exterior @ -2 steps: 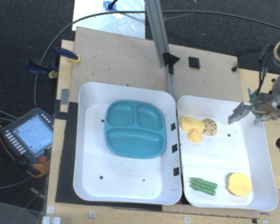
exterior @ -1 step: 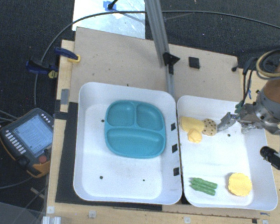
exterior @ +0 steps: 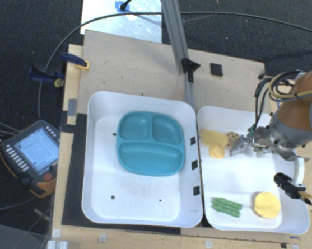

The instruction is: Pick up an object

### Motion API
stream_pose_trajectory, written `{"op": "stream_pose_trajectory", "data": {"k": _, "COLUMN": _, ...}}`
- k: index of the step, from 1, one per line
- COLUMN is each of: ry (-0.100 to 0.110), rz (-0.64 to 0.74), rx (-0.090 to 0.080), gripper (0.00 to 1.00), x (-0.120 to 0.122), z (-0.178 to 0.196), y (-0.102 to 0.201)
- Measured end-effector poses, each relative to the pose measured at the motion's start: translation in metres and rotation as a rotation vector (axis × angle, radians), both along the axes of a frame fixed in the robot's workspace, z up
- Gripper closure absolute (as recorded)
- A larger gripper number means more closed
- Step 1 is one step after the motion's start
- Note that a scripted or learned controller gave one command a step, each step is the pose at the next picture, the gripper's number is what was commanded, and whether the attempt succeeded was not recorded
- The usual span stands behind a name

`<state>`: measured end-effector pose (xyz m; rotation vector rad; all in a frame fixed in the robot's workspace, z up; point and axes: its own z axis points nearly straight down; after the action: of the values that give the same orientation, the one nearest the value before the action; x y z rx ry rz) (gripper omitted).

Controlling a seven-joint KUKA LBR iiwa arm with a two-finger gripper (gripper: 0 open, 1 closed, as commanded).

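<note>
My gripper (exterior: pixel 238 147) hangs low over the upper part of the right bin (exterior: pixel 251 175), with the grey arm and its orange band (exterior: pixel 306 97) reaching in from the right. Just left of the gripper lie a yellow wedge (exterior: pixel 212 137), a small round yellow piece (exterior: pixel 216 151) and a speckled tan piece (exterior: pixel 232 137). The gripper tip is right beside the speckled piece; I cannot tell whether it touches it. A bunch of green beans (exterior: pixel 226 206) and a yellow disc (exterior: pixel 267 204) lie near the bin's front edge.
The left bin (exterior: pixel 92 158) holds a teal divided plate (exterior: pixel 151 143). A slanted metal pole (exterior: pixel 176 28) crosses the back of the bench. A black connector (exterior: pixel 285 185) sticks out below the wrist. A teach pendant (exterior: pixel 31 154) lies off the bench at left.
</note>
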<state>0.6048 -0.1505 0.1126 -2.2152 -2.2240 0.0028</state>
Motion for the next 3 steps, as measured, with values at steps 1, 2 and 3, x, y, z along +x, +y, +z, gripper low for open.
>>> {"op": "stream_pose_trajectory", "data": {"k": 1, "ry": -0.008, "rz": -0.002, "rx": -0.002, "gripper": 0.00, "x": 0.002, "z": -0.026, "y": -0.001}}
{"op": "stream_pose_trajectory", "data": {"k": 2, "ry": -0.016, "rz": 0.000, "rx": -0.001, "gripper": 1.00, "x": 0.005, "z": -0.012, "y": 0.001}}
{"op": "stream_pose_trajectory", "data": {"k": 3, "ry": -0.009, "rz": 0.002, "rx": -0.002, "gripper": 1.00, "x": 0.006, "z": 0.032, "y": 0.002}}
